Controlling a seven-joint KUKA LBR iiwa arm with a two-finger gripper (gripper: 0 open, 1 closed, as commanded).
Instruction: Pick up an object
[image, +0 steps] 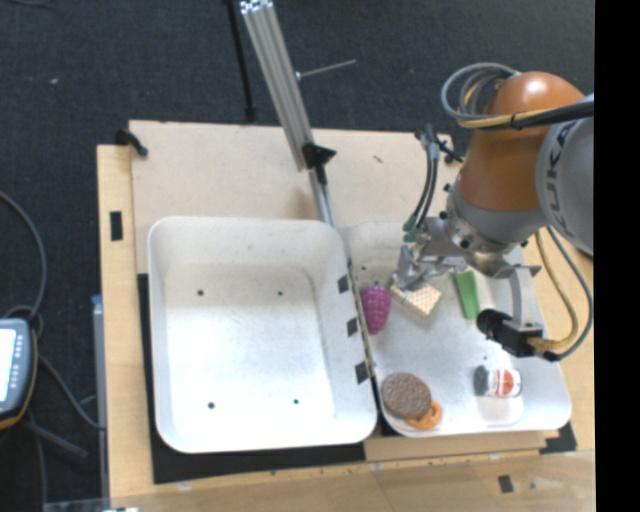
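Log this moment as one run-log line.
gripper: over right bin | nearest: tan block | hold: unconfirmed

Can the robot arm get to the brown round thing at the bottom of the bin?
Probably yes. The brown round thing lies in the open in the right bin, nothing on top. The gripper hangs farther up by the waffle block.

**Dark floor, pale table**

A light wooden table (230, 170) stands on dark carpeted floor (80, 70) (speckled grey-black). Black cables (30, 250) trail across the floor at left, and an aluminium post (285, 90) rises slantwise from the table.
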